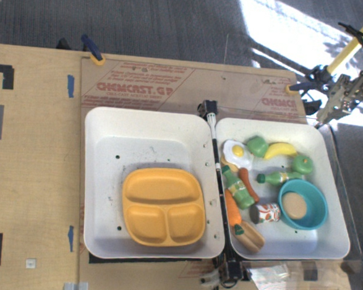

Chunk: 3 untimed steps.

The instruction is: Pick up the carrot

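At the lower middle of the frame: the carrot lies in the right-hand bin, hard against that bin's left wall, its length running up and down the picture.
Neighbours: a green bottle lies just above it, a reddish sausage-like piece crosses beside that, a small red-and-white can sits just to its right, and a tan wooden piece touches its lower end.
Further right: a teal bowl, with a banana, a fried egg and green vegetables toward the top of the bin.
Left bin: holds a yellow divided plate, well apart from the carrot.
Pincer: up at the upper right corner, above the desk beyond the bin's far corner, carrying nothing; from where I stand I cannot tell how wide it stands.
Step in hand, as I judge it: the approach, with the whole reach to go.
Doing it well: come down over the carrot's middle, close across its narrow width, and mind the wall on one side and the can on the other.
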Tool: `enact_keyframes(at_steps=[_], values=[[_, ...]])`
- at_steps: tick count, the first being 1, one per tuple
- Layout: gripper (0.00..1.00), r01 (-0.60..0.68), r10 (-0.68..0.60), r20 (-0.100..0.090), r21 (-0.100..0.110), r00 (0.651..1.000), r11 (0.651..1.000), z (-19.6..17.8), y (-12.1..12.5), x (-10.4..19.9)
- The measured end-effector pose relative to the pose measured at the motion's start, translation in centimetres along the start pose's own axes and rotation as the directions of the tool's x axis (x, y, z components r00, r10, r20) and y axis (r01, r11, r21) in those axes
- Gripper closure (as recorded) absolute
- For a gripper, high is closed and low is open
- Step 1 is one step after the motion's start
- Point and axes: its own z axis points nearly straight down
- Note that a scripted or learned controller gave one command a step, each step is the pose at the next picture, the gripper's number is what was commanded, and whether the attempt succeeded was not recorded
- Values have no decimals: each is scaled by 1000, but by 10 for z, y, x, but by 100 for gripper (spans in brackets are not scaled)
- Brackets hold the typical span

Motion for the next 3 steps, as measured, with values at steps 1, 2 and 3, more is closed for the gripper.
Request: enact_keyframes(at_steps=[1, 2, 3], values=[[100, -330, 330, -24, 9, 944, 944, 62, 4, -18], [100, -680, 680, -18, 18, 733, 733, 93, -4, 18], [100, -701, 701, -16, 9, 713, 713, 89, 81, -24]])
